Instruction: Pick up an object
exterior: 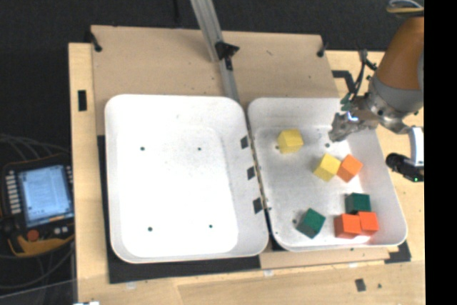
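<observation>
Nearest the bottom edge of the right bin sit two orange blocks touching each other, a dark green cube just behind them and a second green cube apart to their left. Farther back, a yellow cube touches a lone orange cube, and beyond those a second yellow cube stands by itself. That makes seven pieces: three orange, two green, two yellow. They look like small painted blocks, so probably light, rigid and not fragile, with flat faces that suit a squeeze across two opposite sides; the lone yellow cube seems the easiest take, having free space all round. The gripper hangs at the bin's far right, near that cube and touching nothing; how wide it stands I cannot tell. The left bin lies alongside
</observation>
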Controlling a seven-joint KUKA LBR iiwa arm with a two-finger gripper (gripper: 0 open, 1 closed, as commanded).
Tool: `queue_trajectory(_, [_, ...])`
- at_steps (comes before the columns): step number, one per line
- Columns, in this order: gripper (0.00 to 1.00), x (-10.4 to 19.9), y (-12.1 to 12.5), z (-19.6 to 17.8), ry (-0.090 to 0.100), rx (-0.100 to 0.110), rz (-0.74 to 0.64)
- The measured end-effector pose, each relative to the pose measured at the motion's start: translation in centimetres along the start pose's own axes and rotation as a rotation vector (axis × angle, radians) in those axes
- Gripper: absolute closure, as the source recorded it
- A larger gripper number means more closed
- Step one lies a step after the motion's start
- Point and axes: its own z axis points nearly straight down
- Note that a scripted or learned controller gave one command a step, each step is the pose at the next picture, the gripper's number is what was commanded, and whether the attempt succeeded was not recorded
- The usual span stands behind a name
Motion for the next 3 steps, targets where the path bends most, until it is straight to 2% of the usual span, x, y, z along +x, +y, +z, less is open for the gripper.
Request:
queue_trajectory(1, [1.0,-0.2,0.2,-4.5,0.001,0.001,-0.007])
queue_trajectory(3, [1.0,9.3,2.6,-5.7,0.003,0.004,-0.011])
